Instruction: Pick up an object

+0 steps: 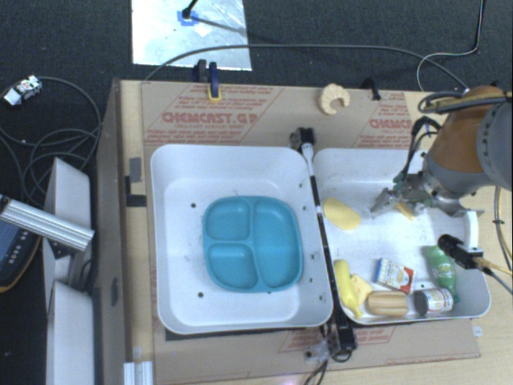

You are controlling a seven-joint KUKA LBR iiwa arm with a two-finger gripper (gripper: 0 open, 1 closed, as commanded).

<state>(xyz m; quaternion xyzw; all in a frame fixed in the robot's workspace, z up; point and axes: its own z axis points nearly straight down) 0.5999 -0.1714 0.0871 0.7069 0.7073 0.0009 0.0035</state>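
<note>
Approach step: your gripper (pixel 394 200) hangs low in the right bin (pixel 365 165), fingers spread and empty, near the yellow lump (pixel 342 214). Next, centre over it, descend, close.

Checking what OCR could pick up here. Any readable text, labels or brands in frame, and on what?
"CHEMCAST GP": red print on the brown board behind the left bin, fairly legible.
Same red print repeats on the board behind the right bin, partly cut off, not fully readable.
Small carton in the right bin: red and white label, too blurred to read.
Can and green bottle: labels too small to read.
</note>
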